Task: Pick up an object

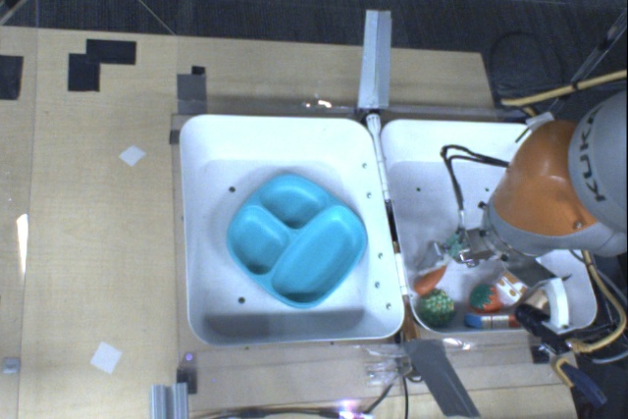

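Clutter crowds the lower right of the frame: the two-finger gripper (461, 248) hangs above an orange carrot-shaped toy (429, 281) and green knobbly ball (438, 307). Grip state: cannot tell. Risk, I judge: packed toys could slip or get nudged aside.

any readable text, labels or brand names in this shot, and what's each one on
"KU": dark letters on the grey arm at the view's right edge, cut off by the frame; likely the start of the brand name.
Small packet in the right bin: any print on it is too small and blurred to read.
I can read nothing else.
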`<state>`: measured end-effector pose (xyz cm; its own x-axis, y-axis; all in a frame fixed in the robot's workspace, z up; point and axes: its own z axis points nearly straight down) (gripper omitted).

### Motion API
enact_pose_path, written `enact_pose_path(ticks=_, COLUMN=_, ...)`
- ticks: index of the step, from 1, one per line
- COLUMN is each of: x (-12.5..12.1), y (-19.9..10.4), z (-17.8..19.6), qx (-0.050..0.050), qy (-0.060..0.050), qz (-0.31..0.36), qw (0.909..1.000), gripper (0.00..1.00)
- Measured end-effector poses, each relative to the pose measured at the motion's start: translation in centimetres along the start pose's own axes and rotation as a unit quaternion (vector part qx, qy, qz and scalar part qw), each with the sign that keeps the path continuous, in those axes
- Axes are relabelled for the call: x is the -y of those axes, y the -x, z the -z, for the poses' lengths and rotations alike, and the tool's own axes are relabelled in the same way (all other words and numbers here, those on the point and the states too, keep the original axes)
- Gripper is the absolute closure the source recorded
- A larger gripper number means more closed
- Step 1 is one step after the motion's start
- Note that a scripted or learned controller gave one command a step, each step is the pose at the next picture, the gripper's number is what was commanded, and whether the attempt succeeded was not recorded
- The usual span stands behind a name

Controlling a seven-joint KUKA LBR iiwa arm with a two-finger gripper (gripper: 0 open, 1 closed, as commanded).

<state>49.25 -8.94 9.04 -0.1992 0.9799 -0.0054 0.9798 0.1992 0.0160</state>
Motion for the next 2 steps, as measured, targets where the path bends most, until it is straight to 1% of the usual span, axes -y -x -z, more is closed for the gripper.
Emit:
enact_pose_path(ticks=1, x=-0.3, y=0.1, z=1.2, qx=0.001, qy=0.004, qz=0.0, qw=1.0, gripper=1.0)
enact_pose_path(ticks=2, x=-7.8, y=-2.5, z=11.4, qx=-0.002, qy=-0.005, qz=-0.013, qw=0.9999, gripper=1.0)
